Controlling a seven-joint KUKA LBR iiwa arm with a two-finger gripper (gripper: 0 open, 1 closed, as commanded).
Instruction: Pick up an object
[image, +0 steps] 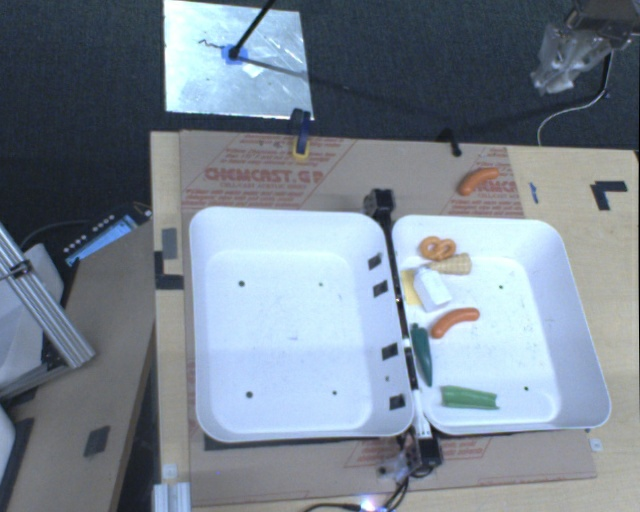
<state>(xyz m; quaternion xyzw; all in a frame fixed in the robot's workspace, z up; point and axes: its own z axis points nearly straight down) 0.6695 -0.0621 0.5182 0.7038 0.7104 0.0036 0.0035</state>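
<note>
Hovering beyond bench's far right corner, gripper (565, 62) grasp state unreadable; reach not begun. Next: descend on sausage (455, 321) mid right bin (580, 300).

hand (566, 58) top right | sausage (455, 321), pretzel (437, 247) in right bin (578, 300)

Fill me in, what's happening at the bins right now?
Nothing is being handled yet. The pincer hangs over the dark floor at the top right, well away from the bench. The right bin holds a pretzel, a cone, a white block, a sausage and two green pieces. Another sausage lies on the cardboard behind that bin.
</note>
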